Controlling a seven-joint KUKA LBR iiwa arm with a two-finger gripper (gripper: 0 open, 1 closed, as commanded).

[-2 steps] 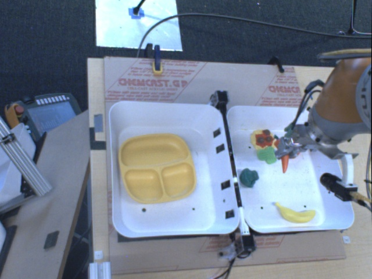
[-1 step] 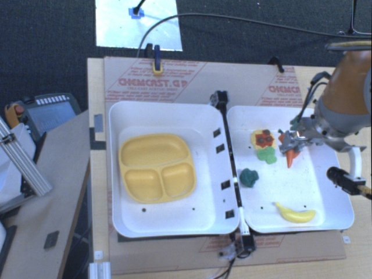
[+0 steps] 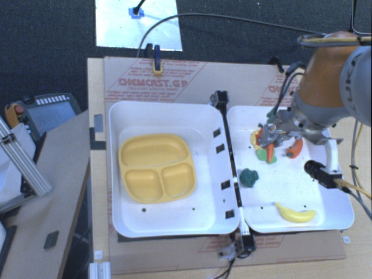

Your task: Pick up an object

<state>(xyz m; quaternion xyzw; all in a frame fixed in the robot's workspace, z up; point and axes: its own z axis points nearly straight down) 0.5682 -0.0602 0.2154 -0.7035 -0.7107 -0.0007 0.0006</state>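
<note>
Over the right bin [image 3: 343, 217], toward its far side, the gripper [image 3: 268, 137] hangs low among a small cluster of toy food. Its metal tips sit right at a yellow piece [image 3: 256, 138] and an orange carrot [image 3: 269, 153], which has a bit of green at its lower end; the tips overlap these items from this angle, and whether they are spread or pinched on anything cannot be made out. A second orange-red piece [image 3: 295, 148] lies just to the right of the carrot, close under the wrist. The grey arm [image 3: 354, 86] comes in from the right, with its orange band [image 3: 325, 68] broad above the wrist. Nearer the middle of the same bin, beside the divider, rests a dark green lump [image 3: 249, 177], apart from the cluster. A yellow banana [image 3: 296, 214] lies near the front wall of that bin, well apart from the gripper. A black cylindrical part [image 3: 319, 174] with a cable sticks out over the right side of the bin. Across the divider, the left bin [image 3: 133, 112] holds a yellow tray [image 3: 157, 167] with three compartments, lying flat near its centre. Both bins sit on a cardboard sheet [image 3: 174, 80] printed with red lettering.
</note>
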